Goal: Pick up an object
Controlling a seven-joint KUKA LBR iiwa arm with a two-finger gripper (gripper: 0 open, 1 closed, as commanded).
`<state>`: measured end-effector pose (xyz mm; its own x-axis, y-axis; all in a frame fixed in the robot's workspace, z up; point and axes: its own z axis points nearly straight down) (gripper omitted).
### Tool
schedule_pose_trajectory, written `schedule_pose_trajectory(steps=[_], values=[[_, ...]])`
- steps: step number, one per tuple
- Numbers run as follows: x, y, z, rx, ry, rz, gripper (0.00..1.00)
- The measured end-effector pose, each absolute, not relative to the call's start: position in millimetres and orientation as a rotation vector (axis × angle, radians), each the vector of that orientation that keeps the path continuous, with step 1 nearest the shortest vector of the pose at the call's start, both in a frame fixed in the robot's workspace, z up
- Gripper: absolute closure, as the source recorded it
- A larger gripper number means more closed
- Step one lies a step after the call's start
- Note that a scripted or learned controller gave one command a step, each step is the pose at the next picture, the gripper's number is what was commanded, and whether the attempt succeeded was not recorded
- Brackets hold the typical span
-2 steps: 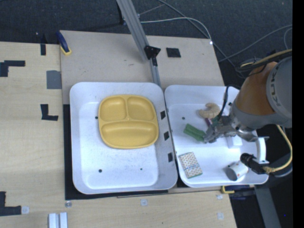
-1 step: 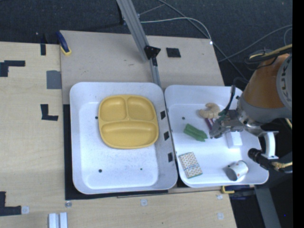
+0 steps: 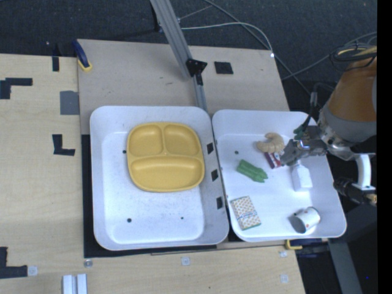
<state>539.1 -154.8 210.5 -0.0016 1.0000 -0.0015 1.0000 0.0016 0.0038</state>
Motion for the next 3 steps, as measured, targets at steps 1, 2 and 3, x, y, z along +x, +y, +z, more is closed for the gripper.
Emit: schedule_pose_trajectory(steps=[1, 2, 3], values=[[539.9, -154, 239, 2.218, 2.222, 0.002, 1.00], [548.1, -108, 227, 2.217, 2.228, -0.001, 1.00], [556.1, -53, 215, 2.217, 2.230, -0.002, 1.00]])
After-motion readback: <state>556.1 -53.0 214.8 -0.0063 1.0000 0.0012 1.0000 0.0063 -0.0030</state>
